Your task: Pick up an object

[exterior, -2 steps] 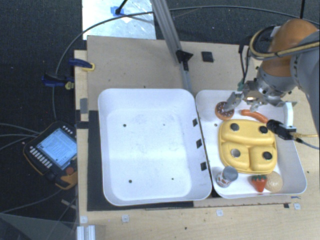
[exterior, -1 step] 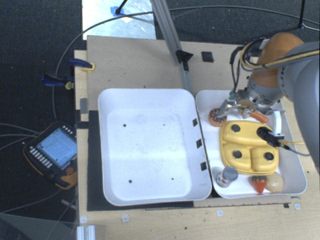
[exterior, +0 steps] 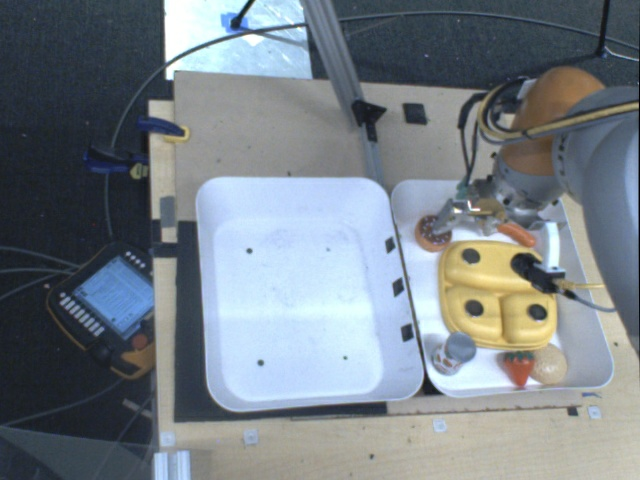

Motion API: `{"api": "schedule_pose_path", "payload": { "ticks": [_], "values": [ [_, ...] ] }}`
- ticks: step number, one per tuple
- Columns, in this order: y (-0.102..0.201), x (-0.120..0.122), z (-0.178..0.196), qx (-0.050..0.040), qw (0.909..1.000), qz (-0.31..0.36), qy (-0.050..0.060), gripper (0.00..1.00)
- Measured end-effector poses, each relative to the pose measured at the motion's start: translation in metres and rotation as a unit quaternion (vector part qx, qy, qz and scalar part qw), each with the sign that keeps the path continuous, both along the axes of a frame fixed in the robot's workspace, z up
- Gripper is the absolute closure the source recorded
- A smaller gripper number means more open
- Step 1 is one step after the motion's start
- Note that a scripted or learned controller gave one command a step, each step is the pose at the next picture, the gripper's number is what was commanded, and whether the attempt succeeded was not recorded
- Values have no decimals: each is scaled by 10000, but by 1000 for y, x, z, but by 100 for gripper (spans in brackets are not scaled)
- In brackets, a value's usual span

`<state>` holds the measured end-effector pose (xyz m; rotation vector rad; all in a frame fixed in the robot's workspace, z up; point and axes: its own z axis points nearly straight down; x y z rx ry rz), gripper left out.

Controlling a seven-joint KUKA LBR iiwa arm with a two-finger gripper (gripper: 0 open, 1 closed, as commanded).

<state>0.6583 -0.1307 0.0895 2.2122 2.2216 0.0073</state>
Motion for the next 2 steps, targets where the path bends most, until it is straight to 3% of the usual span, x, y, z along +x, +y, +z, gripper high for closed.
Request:
{"api": "schedule_pose_path", "payload": {
  "ticks": [1,2],
  "values": [
    [2,4,15,16,10000,13,-66,100],
    [9,5,78,2,10000,11,1,100]
  ]
}}
